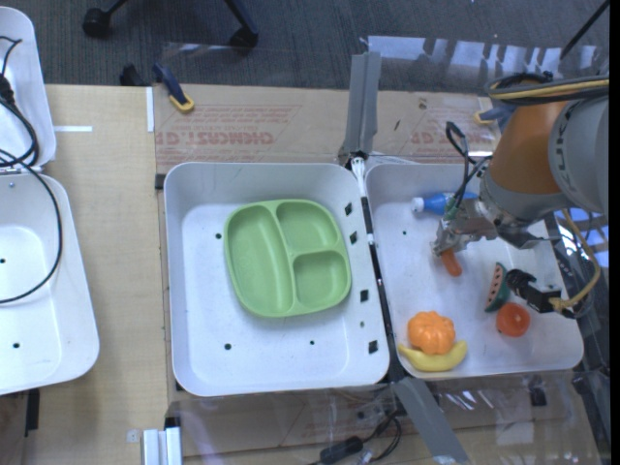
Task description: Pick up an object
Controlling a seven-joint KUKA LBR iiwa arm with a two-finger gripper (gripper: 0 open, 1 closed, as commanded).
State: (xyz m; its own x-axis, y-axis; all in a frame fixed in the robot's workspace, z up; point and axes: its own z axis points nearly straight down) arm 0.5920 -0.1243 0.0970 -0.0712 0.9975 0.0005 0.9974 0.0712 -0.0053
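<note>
- Arm (pixel 533 153) reaches in from the right; gripper (pixel 451 243) sits low over the upper middle of the right bin (pixel 407 274).
- Claw state: can't tell, seen from above w/ wrist hardware in the way.
- Small orange carrot-like piece (pixel 452 263) lies on the bin floor right at the gripper tip; contact unclear.
- Blue-and-white item (pixel 432 203) lies just behind the gripper, near the bin's back wall.
- Watermelon slice (pixel 496 287) and red tomato (pixel 512 321) lie to the right, near each other.
- Orange pumpkin (pixel 431 329) sits at the front, touching the banana (pixel 433 357) below it.
- Left bin (pixel 194 308) holds a green divided plate (pixel 288 257), well apart from the gripper.
</note>
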